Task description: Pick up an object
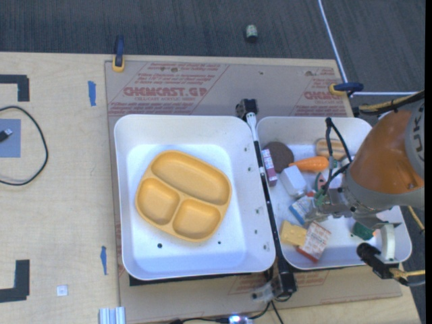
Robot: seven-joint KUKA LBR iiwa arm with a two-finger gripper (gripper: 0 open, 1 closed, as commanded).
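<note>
From the camera view, the gripper (322, 204) hangs low over the right bin (398, 248), its arm (388, 160) coming in from three o'clock and covering much of that bin's right half. Whether it is apart or together cannot be told; wires and the wrist hide it. The likeliest things to pick lie just beside it: a blue packet (299, 212) at nine o'clock, and a yellow block (293, 234) and a red-and-white packet (314, 241) at seven to six o'clock, their long axes slanted. An orange carrot (312, 163) and a dark round lump (278, 154) sit farther off at twelve to eleven o'clock. The bin's near rim is close behind the packets, so room is tight there. The left bin (128, 201) holds a yellow divided tray (183, 194).
</note>
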